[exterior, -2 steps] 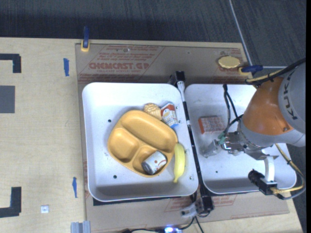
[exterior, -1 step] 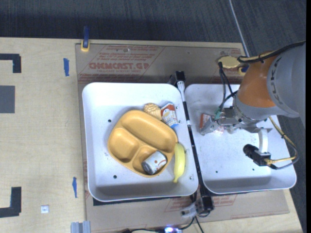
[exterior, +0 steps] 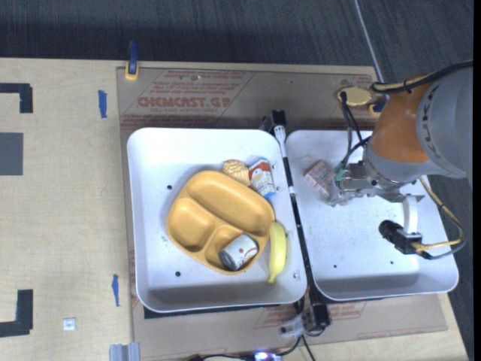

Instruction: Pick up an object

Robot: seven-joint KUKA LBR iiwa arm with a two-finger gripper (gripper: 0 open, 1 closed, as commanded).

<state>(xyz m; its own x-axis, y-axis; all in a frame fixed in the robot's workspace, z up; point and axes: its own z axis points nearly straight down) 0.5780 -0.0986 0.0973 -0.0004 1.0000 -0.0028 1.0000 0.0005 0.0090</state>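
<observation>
Item 1, right bin (exterior: 376, 277): white, shallow, on the bench (exterior: 60, 201). I use it as ref for all locations below.

Item 2, small packet (exterior: 319, 174): pinkish, crinkled wrapper, lying in the right bin's upper-left corner. Most likely the pick target. Flat on the bin floor, not lifted.

Item 3, end effector (exterior: 342, 195): down in the right bin, just beside the packet on its lower-right. Tip too blurred and small; I can't tell if it's apart or together. Nothing visibly in it.

Item 4, left bin (exterior: 143, 224): touching the right bin's left wall. Holds a yellow divided tray (exterior: 199, 220) w/ a small can (exterior: 239, 253) in one compartment, a banana (exterior: 278, 250) nearest the right bin, a small carton (exterior: 261, 176) and a biscuit-like item (exterior: 234, 169).

Status: approach looks done. Grasp unconfirmed, lift not yet done.
</observation>
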